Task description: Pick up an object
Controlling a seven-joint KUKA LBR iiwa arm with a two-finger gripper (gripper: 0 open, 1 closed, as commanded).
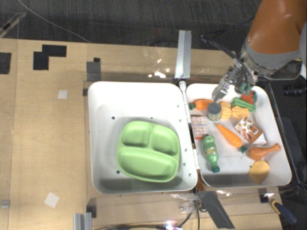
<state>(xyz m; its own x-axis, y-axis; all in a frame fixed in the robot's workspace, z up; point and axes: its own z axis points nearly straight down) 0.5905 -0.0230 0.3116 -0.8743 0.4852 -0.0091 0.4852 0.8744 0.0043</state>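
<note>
Two white bins side by side on the bench (43,143). Left bin (103,99): one green divided tray (148,150), broad, rigid, smooth, probably too wide to pinch except at a rim. Right bin (283,171): small toy foods, likely light hard plastic. Orange carrot (229,135) at centre, tapered and slick, best taken across its thick end. Green bottle (210,152) near the left wall, round, prone to rolling. End effector (233,82) above the far edge; open or closed, cannot tell.

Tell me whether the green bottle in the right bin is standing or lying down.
Lying down. The green bottle rests on its side on the right bin floor, its length running from the bin's middle toward the near rim, beside the orange carrot.
</note>
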